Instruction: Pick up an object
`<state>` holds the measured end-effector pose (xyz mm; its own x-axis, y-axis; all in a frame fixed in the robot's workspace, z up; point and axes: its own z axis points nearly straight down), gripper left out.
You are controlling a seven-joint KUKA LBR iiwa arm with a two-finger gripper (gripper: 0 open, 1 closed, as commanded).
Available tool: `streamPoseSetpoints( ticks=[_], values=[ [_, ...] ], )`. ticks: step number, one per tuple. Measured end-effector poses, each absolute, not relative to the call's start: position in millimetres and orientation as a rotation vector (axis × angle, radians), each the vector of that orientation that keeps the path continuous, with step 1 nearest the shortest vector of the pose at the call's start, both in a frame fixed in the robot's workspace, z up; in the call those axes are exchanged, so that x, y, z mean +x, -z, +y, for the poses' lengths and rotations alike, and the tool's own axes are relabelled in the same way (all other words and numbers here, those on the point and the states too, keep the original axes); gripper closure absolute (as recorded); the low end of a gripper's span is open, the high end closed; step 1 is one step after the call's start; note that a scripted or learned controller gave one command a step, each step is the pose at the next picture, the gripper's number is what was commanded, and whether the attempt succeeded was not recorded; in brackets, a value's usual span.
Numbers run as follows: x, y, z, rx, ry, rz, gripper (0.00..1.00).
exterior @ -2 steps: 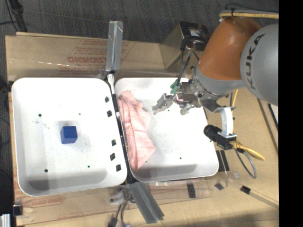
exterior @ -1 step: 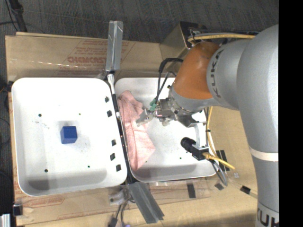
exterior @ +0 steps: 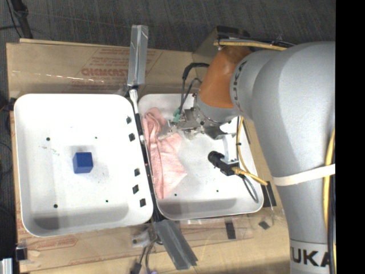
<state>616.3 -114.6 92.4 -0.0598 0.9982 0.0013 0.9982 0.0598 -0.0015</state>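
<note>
Gripper point(exterior: 173, 127) at the pink cloth point(exterior: 167, 158) in the bin point(exterior: 205, 196); jaw state unreadable. Pinch a raised fold, then lift straight up.

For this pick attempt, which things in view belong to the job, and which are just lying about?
Part of the job:
- gripper, down at the upper end of the pink cloth
- pink cloth, the likely target
- right bin, which holds the cloth

Just lying about:
- blue cube, far from the gripper
- left bin, which holds the cube
- cardboard sheet under the bins
</note>
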Motion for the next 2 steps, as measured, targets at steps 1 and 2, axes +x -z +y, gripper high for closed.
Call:
streamPoseSetpoints(
  ticks=[1, 2],
  values=[
    [658.7, -93, -149, -2.052, 0.002, -2.379, 0.0],
    [657.7, -92, -102, -1.636, -0.002, -2.682, 0.0]
  ],
)
